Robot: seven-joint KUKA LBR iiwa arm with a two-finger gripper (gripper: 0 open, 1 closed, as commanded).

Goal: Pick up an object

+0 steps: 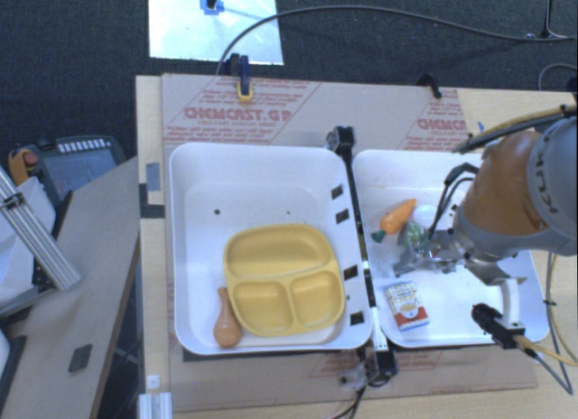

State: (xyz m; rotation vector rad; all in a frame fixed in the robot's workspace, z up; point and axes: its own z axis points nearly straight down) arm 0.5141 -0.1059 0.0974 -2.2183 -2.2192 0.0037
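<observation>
From the camera view, you have the gripper (417,259) low in the right bin (533,318), near the middle of its floor, just inboard of the divider side. You cannot tell how far the fingers are parted or whether anything sits between them; the metal tips blur into the small greenish object (415,235) right beside them. The carrot (397,217) lies just beyond that, toward the bin's back edge, and the small carton (407,306) lies near the front edge, close to the left front corner.

To do this pick well, settle on one target. The greenish object is nearest, so I judge it the likely one; centre the tips over it before closing, and lift straight up so you do not drag the carrot along. The carton, lying flat, looks harder to straddle.

The left bin (194,228) carries a yellow divided tray (280,277) toward its front edge, with a tan wooden pear-shaped piece (225,322) touching the tray's left front corner.

Readable writing: "CHEMCAST GP" in red on the board (271,110) under the bins. The carton's print is too small to read.
</observation>
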